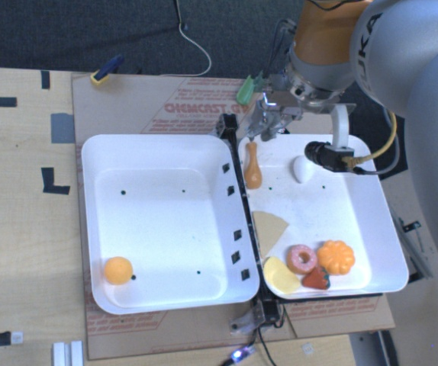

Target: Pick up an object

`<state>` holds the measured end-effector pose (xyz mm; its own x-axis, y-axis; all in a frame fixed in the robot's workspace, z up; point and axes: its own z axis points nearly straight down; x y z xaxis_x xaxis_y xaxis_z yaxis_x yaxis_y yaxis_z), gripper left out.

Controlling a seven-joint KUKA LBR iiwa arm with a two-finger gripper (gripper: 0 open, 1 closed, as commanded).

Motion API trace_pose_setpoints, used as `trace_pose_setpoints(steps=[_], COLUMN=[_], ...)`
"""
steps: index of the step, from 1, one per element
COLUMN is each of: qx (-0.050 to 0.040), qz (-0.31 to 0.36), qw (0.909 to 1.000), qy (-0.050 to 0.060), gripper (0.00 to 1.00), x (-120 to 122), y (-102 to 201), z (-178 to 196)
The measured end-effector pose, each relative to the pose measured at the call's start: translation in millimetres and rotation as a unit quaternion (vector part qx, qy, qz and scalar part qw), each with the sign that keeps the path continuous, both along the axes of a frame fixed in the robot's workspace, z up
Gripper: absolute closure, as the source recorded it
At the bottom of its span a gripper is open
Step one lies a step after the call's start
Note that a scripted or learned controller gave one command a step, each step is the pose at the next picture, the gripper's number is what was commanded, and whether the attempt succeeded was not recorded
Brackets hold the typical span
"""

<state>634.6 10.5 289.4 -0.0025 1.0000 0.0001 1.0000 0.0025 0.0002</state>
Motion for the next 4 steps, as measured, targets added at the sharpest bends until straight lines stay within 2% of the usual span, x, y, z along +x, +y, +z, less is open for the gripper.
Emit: trace_pose_setpoints(steps=[1, 2, 3, 4], qx=[0.0003, -0.0004, 0.0001, 0.0013], qz=[0.000, 0.000, 0.000, 0.002], qw=[1.0000, 1.0000, 1.0000, 1.0000], qy=[0.000, 0.002, 0.000, -0.004], gripper=[1.00, 1.00, 1.00, 1.00], x=[-2, -5, 5, -15], y=[9, 35, 36, 76], z=[22, -15, 5, 89])
